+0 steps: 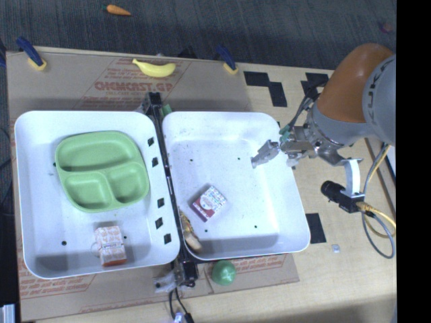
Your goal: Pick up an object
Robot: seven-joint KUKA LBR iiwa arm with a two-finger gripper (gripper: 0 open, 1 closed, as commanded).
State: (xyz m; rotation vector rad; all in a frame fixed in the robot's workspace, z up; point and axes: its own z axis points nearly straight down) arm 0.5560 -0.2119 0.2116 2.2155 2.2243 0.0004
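Camera view: tabletop (337, 274), then two white bins — the right bin (269, 234) holds a red-and-white packet (208, 202) at its six o'clock. The arm (353, 93) enters from three o'clock; its jaws (264, 153) hover inside the bin's upper right, their state I cannot tell.

A pale wooden bench top (350, 274) fills the lower view, with a brown printed cardboard sheet (108, 83) laid on it — black square markers (262, 81) dot the wood. Beyond lies dark grey carpet floor (202, 12), dimly lit.
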